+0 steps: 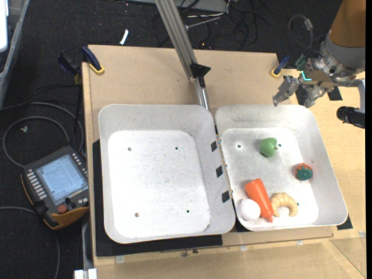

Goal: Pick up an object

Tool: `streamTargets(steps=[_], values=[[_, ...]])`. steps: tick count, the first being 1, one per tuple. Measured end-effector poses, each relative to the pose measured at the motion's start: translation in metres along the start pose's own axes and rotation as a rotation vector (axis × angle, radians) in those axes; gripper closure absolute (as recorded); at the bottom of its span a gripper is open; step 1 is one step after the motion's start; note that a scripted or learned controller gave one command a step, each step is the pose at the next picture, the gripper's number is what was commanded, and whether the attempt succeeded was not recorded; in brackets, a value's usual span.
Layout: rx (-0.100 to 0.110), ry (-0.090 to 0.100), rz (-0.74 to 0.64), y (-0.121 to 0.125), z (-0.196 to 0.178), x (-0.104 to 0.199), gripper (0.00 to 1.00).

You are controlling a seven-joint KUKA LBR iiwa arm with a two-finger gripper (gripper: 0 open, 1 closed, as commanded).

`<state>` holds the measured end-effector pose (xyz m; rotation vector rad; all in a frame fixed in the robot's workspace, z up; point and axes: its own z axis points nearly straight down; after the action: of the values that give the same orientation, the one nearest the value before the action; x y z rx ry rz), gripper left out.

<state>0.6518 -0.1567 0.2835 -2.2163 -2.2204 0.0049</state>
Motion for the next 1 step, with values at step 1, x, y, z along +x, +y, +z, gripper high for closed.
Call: streamTargets(steps=[1], values=[[-0.005, -0.002, -0.002, 0.0007, -0.0029, 0.0002, 0.00]])
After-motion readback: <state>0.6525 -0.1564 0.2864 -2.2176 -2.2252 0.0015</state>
